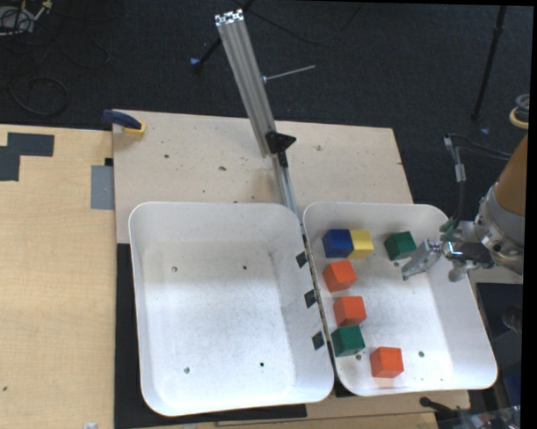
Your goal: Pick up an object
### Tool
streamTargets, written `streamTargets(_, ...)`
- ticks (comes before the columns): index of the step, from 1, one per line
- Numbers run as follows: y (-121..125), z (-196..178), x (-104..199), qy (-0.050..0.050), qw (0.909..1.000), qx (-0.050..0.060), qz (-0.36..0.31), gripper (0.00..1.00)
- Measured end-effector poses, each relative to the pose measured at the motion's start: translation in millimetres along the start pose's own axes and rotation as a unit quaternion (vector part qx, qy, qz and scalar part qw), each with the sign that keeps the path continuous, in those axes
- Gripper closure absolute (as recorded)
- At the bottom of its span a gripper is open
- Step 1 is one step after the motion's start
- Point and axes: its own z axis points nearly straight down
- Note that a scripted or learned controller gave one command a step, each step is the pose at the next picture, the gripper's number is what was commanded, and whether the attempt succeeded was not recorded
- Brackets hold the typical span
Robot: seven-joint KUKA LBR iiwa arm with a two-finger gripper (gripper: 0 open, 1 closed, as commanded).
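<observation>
The right bin (462,348) holds several small cubes. A blue cube (337,242) touches a yellow one (362,243) near the far left corner, and a dark green cube (398,246) sits to their right. Below them are an orange cube (340,275), a second orange cube (350,310), a green cube (348,340) and a third orange cube (386,362). My gripper (436,264) hangs over the bin's right side, just right of the dark green cube. Its fingers (414,265) are spread open with nothing between them.
The left bin (150,337) adjoins the right one along a shared edge with black clips (309,299). A slanted aluminium post (251,85) rises behind the bins. A blue and yellow clamp (124,121) lies at the board's far left corner.
</observation>
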Motion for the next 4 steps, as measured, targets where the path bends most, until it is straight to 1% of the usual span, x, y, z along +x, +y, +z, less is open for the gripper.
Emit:
streamTargets(1,0.6,-2.3,-0.9,-0.001,1.0000,-0.003,0.001,0.00)
streamTargets(2,4.5,42.8,3.5,0.000,1.0000,0.000,0.001,0.00)
streamTargets(3,-4.2,91.8,-0.6,0.000,1.0000,0.001,0.001,0.00)
streamTargets(4,-3.9,154.8,3.6,0.000,1.0000,0.000,0.002,0.00)
